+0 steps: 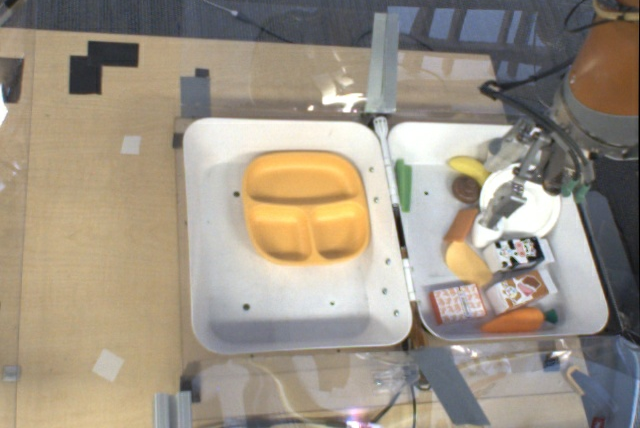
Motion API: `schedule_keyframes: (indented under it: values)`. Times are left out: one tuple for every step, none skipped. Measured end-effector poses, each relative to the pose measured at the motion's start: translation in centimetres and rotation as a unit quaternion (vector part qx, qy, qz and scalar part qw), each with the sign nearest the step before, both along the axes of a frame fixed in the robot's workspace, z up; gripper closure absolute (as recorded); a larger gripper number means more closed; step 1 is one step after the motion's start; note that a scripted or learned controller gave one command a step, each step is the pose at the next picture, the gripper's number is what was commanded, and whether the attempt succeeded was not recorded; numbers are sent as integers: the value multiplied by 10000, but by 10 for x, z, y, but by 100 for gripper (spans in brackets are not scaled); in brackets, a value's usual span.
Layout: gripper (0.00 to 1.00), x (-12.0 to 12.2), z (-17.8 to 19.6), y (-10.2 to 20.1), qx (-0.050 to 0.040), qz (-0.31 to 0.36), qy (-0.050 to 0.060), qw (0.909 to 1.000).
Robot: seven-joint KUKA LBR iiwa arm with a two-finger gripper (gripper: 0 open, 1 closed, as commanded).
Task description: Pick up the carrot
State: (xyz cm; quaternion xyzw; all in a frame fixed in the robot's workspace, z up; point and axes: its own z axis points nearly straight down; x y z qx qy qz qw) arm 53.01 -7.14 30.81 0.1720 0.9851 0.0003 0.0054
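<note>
Gripper (510,199) over right bin (590,311), well apart from carrot (514,321); claw state unclear; best lowered squarely across carrot's middle, clear of neighbouring boxes (520,292).

Grey arm (600,111) w/ orange band, black cables, metal hand (510,196).

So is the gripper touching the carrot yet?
Apart. The camera view shows the gripper up near the banana, while the carrot lies at the right bin's near edge, with small boxes between them.
</note>
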Motion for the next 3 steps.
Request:
schedule_keyframes:
  values:
    - [0,9,-127,34,17,-948,68,9955]
    - [0,22,-209,-8,2,211,-4,9998]
    - [100,24,-198,-7,2,222,-34,9997]
